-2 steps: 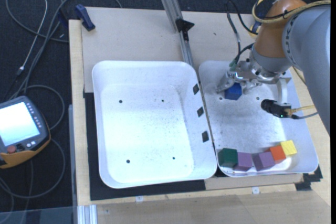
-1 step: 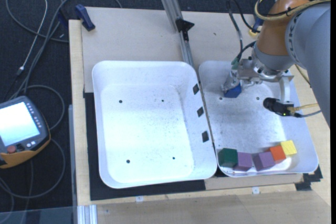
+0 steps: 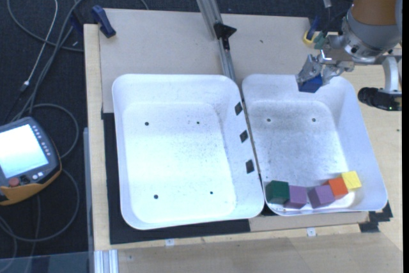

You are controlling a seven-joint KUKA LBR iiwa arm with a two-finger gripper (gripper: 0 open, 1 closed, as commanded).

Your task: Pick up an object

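Claw (image 3: 314, 77) clamped on a blue block (image 3: 311, 84) — above the right bin's (image 3: 364, 137) far edge.
Lift straight, slowly — keep grip steady.

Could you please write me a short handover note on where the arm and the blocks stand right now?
Gripper: raised over the far edge of the right bin, with a blue block showing between its jaws, so a pick looks done.
Remaining blocks: green block, two purple blocks, orange block and yellow block, in a row along the right bin's near wall.
Left bin: no blocks in it.
Left to do: confirm that the grasp holds; nothing is set down yet.
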